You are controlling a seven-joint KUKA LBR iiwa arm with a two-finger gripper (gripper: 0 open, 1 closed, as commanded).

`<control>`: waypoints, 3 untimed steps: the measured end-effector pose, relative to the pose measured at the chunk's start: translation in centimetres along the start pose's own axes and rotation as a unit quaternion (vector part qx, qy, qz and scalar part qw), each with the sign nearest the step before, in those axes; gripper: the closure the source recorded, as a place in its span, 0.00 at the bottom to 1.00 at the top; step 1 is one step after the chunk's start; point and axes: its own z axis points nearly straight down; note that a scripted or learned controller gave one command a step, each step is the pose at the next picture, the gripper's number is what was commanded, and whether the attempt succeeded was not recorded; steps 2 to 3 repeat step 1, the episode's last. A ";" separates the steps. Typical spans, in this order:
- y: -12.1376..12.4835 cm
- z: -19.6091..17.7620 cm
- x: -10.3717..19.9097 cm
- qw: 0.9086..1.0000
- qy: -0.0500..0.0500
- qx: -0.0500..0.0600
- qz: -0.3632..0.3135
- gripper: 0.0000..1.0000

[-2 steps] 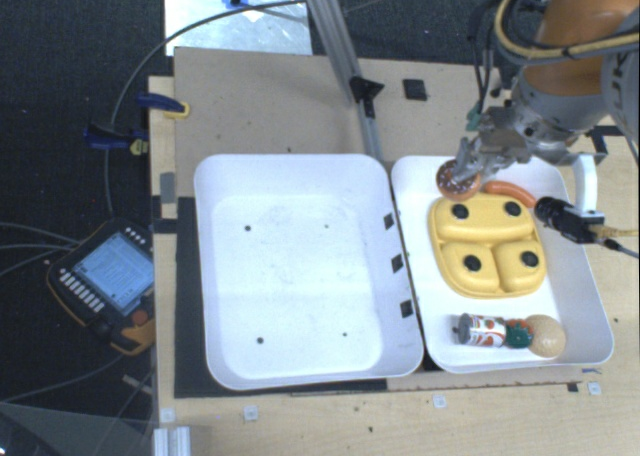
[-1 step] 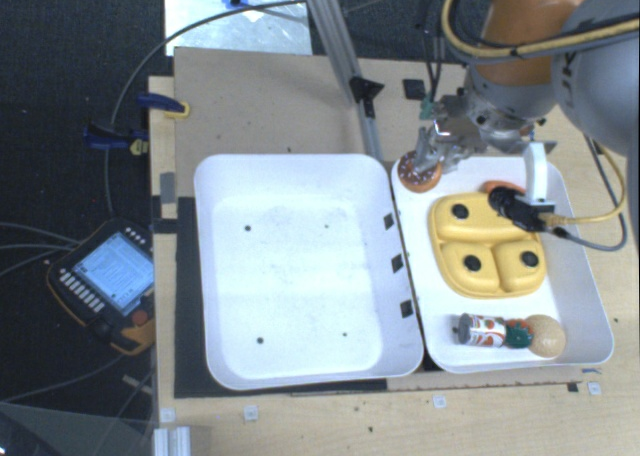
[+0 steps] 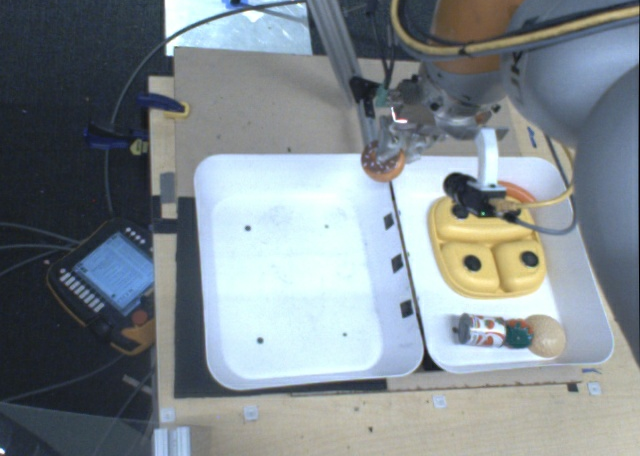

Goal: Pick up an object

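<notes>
My gripper (image 3: pixel 384 149) hangs over the far end of the divider between the two white bins. It is shut on a small round brown object (image 3: pixel 382 163), which shows just below the fingertips, over the back rim. In the right bin (image 3: pixel 580 289) lies a yellow moulded piece (image 3: pixel 487 252) with dark round holes. Near that bin's front edge lie a small red-and-white tube with a green cap (image 3: pixel 487 332) and a beige ball (image 3: pixel 545 336).
The left bin (image 3: pixel 230 194) sits beside the right one, with black tabs (image 3: pixel 398 262) along the shared divider. An orange item (image 3: pixel 517 190) peeks out behind the yellow piece. The arm's bulk covers the upper right. A teach pendant (image 3: pixel 105 276) lies off the bench at left.
</notes>
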 end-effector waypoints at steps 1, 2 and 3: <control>0.9 0.7 4.6 1.000 0.000 0.000 0.000 1.00; 0.9 0.7 4.6 1.000 0.000 0.000 0.000 1.00; 0.9 0.7 4.6 1.000 0.000 0.000 0.000 1.00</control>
